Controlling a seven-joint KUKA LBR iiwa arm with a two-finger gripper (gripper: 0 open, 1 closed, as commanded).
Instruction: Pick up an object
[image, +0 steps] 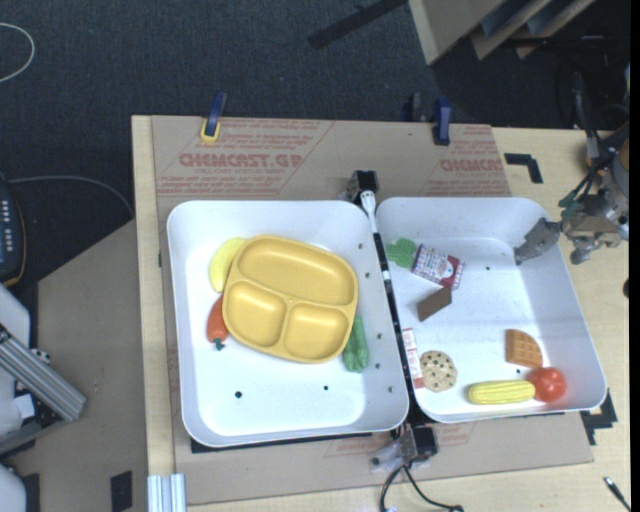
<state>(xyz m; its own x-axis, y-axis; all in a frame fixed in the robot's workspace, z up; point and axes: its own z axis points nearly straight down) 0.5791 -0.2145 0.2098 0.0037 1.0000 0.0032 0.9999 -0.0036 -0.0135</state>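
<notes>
My gripper (557, 248) hangs over the right bin's (480, 222) far right corner. Its two fingers are spread open with nothing between them. In that bin lie a red and white packet (437, 265), a green piece (403, 252), a brown block (434, 303), a waffle (522, 348), a cookie (438, 370), a yellow corn cob (500, 392) and a red tomato (548, 383). The packet is the nearest of these, well to the gripper's left.
The left bin (280, 410) holds a yellow divided plate (290, 298). A yellow piece (225, 262), a red-orange pepper (217, 322) and a green vegetable (356, 345) poke out from under its edges. Clamps (211, 119) sit at the board's far edge.
</notes>
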